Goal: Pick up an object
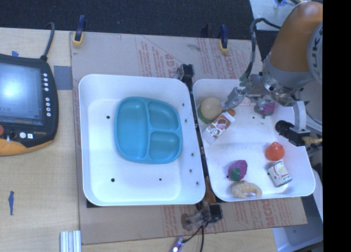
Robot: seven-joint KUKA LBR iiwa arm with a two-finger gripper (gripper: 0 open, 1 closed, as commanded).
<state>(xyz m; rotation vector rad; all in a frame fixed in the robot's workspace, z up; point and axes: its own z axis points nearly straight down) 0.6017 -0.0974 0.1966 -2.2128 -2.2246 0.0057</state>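
While the claw [237, 96], its state impossible to tell, hovers at 12 o'clock in the right bin [305, 188], the round beige object [209, 106] lies just beside it at 9 o'clock.

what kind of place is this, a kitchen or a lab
Most likely a robotics lab bench, not a kitchen: a robot arm reaches over two white bins, a teach pendant lies beside them, and clamps pin down the cardboard base.

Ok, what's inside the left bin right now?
The left bin holds one thing: a blue divided plate, lying flat near the middle, its three compartments bare. A few dark dots mark the bin floor around it. Anything beneath the plate is covered, so that can't be checked.
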